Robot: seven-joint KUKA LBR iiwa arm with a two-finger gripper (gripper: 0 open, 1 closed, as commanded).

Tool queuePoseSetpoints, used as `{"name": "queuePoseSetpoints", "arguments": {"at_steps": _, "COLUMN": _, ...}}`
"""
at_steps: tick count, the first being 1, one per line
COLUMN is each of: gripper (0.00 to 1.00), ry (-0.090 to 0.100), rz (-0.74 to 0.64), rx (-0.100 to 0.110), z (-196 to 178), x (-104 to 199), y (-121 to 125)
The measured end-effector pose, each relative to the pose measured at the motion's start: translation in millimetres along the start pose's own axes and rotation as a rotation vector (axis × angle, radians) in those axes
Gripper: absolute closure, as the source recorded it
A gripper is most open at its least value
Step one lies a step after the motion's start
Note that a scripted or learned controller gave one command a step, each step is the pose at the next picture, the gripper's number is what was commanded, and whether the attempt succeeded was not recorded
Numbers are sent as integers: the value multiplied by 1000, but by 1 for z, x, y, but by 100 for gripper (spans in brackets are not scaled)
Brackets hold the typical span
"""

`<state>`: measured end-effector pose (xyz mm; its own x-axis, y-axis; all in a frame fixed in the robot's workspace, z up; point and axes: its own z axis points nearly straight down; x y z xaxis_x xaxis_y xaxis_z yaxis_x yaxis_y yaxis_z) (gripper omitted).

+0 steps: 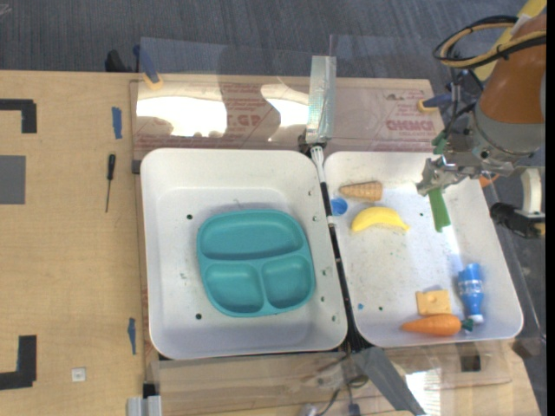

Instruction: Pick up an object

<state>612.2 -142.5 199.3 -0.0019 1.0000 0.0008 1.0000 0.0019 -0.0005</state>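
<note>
Banana (379, 221) looks light, stiff and slick, so grab across its middle; gripper (434, 180) at its 2 o'clock, fingers' state I can't tell.

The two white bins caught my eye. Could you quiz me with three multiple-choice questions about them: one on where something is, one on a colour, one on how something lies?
1. Where is the teal divided tray?
A. in the left bin
B. in the right bin
C. on the cardboard

2. What colour is the small bottle?
A. red
B. blue
C. green

3. How does the carrot lie?
A. standing upright
B. lying flat beside the cracker
C. resting on the banana

Answers: 1 A, the tray sits in the middle of the left bin. 2 B, the bottle near the right bin's far side is blue. 3 B, the carrot lies flat just below the cracker, well away from the banana.
</note>
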Motion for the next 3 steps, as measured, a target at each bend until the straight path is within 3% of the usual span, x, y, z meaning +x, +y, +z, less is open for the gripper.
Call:
{"name": "queuePoseSetpoints", "arguments": {"at_steps": 1, "gripper": 0, "ry": 0, "rz": 17, "rx": 9, "z": 86, "x": -48, "y": 51}}
{"name": "queuePoseSetpoints", "arguments": {"at_steps": 2, "gripper": 0, "ry": 0, "rz": 202, "rx": -2, "z": 72, "x": -13, "y": 55}}
{"name": "queuePoseSetpoints", "arguments": {"at_steps": 3, "gripper": 0, "ry": -2, "rz": 184, "rx": 1, "z": 102, "x": -58, "y": 54}}
